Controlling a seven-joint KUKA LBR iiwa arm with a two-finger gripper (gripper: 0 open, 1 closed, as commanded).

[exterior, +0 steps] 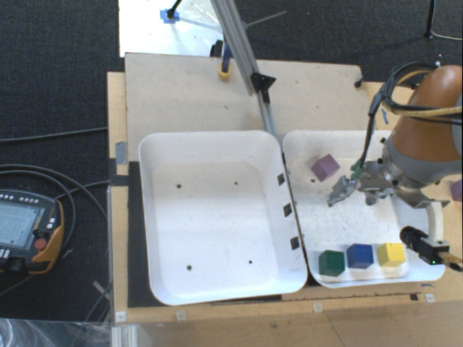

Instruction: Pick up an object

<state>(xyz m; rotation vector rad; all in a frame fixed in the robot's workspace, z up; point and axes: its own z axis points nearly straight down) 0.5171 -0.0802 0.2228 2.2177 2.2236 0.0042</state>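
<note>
Four small blocks I count in the right shallow white plastic bin [311, 144]: purple cube [325, 167] near its 11 o'clock, then green cube [332, 262], blue cube [359, 256], yellow cube [391, 254] in a row along the 6 o'clock rim. My two-finger gripper [340, 192] hangs over bare floor at the purple cube's 5 o'clock, nothing between fingers; open or closed, can't tell. Left white bin [155, 215] alongside. Grey metal pole [239, 38] slants in from 12 o'clock.
</note>
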